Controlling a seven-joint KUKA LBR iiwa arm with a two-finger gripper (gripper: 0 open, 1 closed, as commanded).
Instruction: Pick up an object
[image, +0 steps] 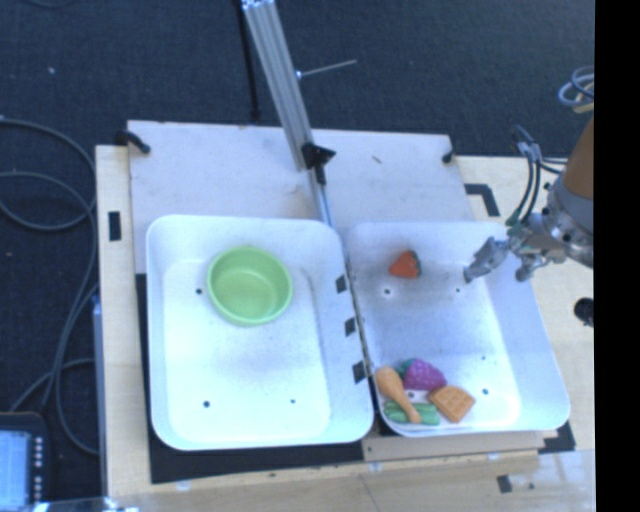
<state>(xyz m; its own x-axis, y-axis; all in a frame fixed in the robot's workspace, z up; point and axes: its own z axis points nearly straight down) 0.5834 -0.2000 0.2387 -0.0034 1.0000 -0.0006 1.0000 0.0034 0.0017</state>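
the gripper (492, 258) hangs over the right bin (520, 330) at its 2 o'clock edge; whether the jaws are spread or pressed together, i cannot tell. the nearest object, a small red toy (404, 264), lies alone at the gripper's 9 o'clock. best to centre over it, then descend straight

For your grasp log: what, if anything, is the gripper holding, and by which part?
Nothing is held. The gripper hangs over the right bin with nothing between its fingers; the red toy lies apart from it.
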